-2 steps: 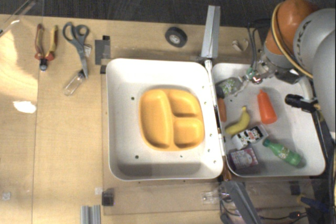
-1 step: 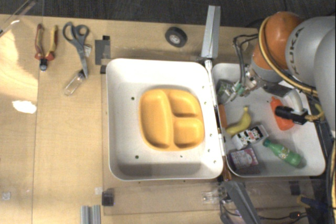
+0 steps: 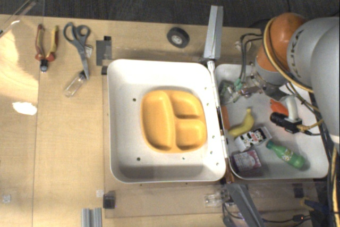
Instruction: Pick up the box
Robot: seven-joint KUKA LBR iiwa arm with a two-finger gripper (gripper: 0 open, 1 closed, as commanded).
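The small box (image 3: 248, 159) lies at the near edge of the right bin (image 3: 319, 170). A white packet (image 3: 252, 137), then a banana (image 3: 241, 124), lie past it. The gripper (image 3: 231, 90) hangs farther back, well apart from the box.

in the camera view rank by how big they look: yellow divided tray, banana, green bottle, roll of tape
1. Yellow divided tray, by far the largest.
2 and 3. Green bottle and banana: too alike in length to rank; the banana's curve makes it unsure.
4. Roll of tape, the smallest, on the bench beyond the bins.
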